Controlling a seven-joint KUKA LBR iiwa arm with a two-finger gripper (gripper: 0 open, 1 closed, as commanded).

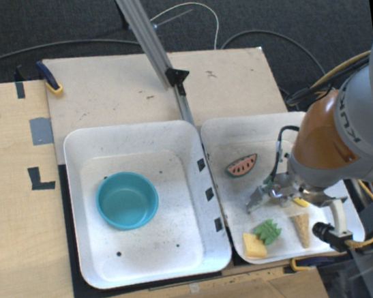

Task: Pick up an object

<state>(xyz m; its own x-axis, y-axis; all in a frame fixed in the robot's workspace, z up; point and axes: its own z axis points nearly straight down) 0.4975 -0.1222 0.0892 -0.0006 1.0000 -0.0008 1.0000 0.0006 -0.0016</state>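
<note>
pincer (254, 202) low in right bin (220, 133), beside melon (242, 165) | grip state unreadable | judged poised to pick nearby toy

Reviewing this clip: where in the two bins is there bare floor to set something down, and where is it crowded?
Left bin: bare floor all around the teal bowl, widest on its right. Right bin: bare strip above the watermelon slice. Crowded at its near edge: yellow piece, green toy, cone and gripper.
</note>
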